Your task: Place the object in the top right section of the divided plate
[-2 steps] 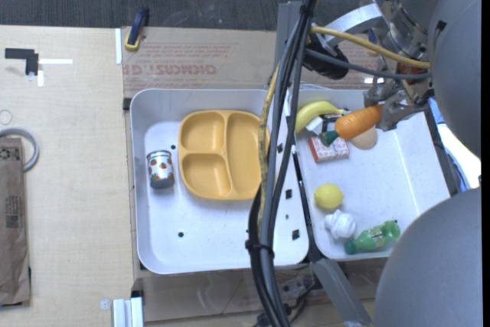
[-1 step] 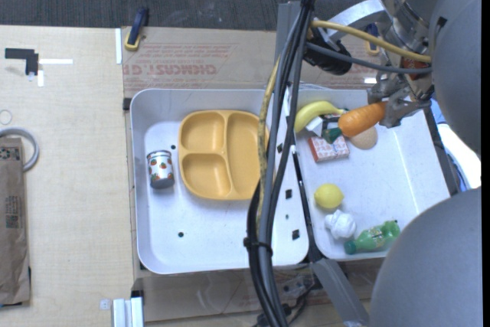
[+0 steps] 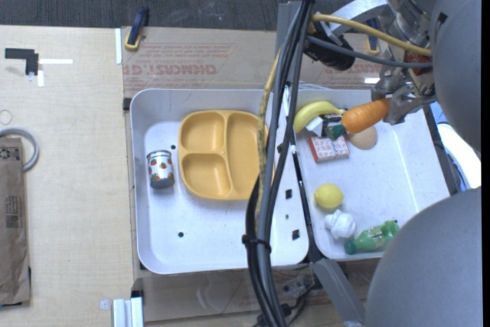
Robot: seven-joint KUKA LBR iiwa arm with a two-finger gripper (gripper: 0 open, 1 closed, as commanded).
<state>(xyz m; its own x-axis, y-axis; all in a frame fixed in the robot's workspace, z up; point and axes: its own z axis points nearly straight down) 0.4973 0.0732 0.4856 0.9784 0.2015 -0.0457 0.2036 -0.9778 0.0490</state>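
The gripper [image 3: 394, 105] hangs above the right bin [image 3: 417, 165] with a carrot [image 3: 364, 116] pinched by its thick end between the fingers, so the tapered end juts out to the left, clear of the banana [image 3: 314, 112] and the small box [image 3: 329, 148] below. The divided plate [image 3: 220, 154] lies in the left bin [image 3: 153, 241], well apart from the carrot. Judging by this, the carrot is held high so it can cross the cable bundle [image 3: 276, 142] and the bin walls on its way to the plate.

Cables [image 3: 269, 165] cross your plate [image 3: 218, 153] — its right rim is hidden. The can [image 3: 160, 168] label is too small to read.
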